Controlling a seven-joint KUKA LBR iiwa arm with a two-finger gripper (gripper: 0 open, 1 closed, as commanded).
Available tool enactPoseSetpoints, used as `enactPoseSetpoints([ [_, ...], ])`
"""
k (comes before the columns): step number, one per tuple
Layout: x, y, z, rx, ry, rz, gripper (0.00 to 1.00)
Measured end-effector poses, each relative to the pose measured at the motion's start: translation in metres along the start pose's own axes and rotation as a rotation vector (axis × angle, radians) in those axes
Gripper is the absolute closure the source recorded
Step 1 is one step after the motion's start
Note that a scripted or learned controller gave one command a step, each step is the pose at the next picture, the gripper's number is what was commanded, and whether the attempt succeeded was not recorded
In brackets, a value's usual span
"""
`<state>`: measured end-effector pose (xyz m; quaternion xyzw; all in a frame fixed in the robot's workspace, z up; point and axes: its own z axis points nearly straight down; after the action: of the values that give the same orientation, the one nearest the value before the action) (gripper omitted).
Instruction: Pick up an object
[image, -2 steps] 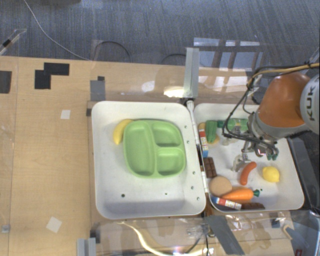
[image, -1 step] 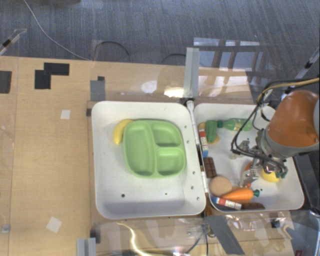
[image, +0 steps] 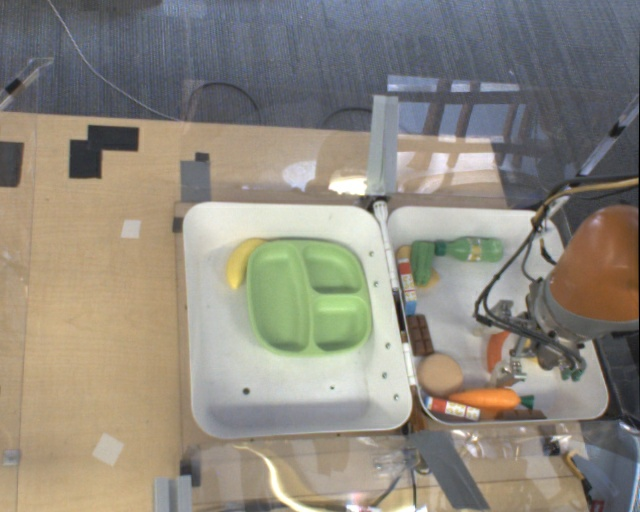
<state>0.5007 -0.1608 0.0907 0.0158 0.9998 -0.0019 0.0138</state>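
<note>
Lowest in the frame, along the right bin's (image: 596, 405) bottom edge, lies an orange carrot (image: 487, 399), long and tapering, beside a round tan ball (image: 441, 375); a red-and-white marker (image: 451, 408) lies just under them; the gripper (image: 516, 362) hangs at the frame's right, above the carrot's right end, next to a small red-orange piece (image: 497, 351); whether its jaws are wide or narrow I cannot tell; a green bottle (image: 462, 250) lies at the bin's top; the left bin (image: 215, 380) holds a green divided tray (image: 306, 297) over a yellow banana (image: 238, 262).

Bright, even light; glare on plexiglass
</note>
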Motion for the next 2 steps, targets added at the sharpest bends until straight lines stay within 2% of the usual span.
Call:
enactPoseSetpoints([
  [1, -0.010, 0.026, 0.000, 0.003, 0.007, 0.095, 0.00],
  [2, -0.015, 0.028, -0.011, 0.003, -0.007, 0.088, 1.00],
])
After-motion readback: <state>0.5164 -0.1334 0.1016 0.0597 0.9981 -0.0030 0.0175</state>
